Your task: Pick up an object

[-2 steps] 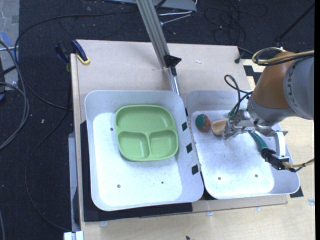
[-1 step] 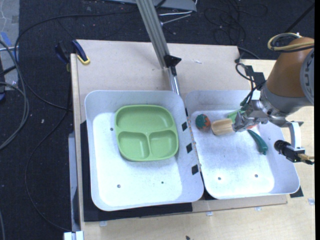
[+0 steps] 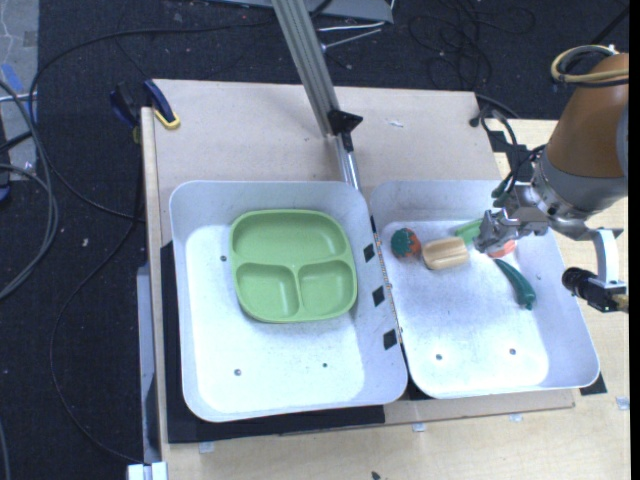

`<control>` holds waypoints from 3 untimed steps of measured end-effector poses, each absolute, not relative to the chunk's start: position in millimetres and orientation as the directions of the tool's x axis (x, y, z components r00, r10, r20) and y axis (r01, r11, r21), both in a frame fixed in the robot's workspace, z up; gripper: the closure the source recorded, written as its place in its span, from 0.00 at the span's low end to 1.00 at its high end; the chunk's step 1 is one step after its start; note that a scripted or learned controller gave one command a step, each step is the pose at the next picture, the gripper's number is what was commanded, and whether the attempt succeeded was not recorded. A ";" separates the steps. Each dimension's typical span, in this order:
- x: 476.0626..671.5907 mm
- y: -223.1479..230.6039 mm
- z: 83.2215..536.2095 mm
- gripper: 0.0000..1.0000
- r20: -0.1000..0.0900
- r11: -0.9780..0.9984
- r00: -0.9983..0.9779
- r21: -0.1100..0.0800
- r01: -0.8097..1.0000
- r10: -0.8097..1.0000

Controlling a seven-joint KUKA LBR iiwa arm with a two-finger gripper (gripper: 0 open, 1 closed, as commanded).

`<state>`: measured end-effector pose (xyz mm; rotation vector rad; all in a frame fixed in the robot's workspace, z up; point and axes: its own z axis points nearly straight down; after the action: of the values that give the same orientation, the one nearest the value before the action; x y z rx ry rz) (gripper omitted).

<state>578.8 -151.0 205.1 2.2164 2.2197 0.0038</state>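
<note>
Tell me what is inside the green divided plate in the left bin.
The green divided plate sits in the left bin, and all three compartments show bare green surface with nothing in them. Whatever lies beneath the plate is covered by it.

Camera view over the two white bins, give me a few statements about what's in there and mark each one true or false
1. The green divided plate lies in the left bin. True.
2. The tan block sits on the green divided plate. False: it lies in the right bin, apart from the plate.
3. The gripper is over the right bin. True.
4. The dark green piece lies in the left bin. False: it lies in the right bin, near the gripper.
5. A small round green and orange thing lies beside the tan block. True.
</note>
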 end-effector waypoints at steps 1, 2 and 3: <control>571.5 -102.8 210.6 1.00 0.002 0.007 -0.007 0.000 1.000 1.000; 579.0 -44.8 205.6 1.00 0.002 0.008 -0.008 0.000 1.000 1.000; 582.4 18.3 216.9 1.00 0.002 0.009 -0.009 0.001 1.000 1.000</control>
<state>582.4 18.3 216.9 2.2116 2.2318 0.0038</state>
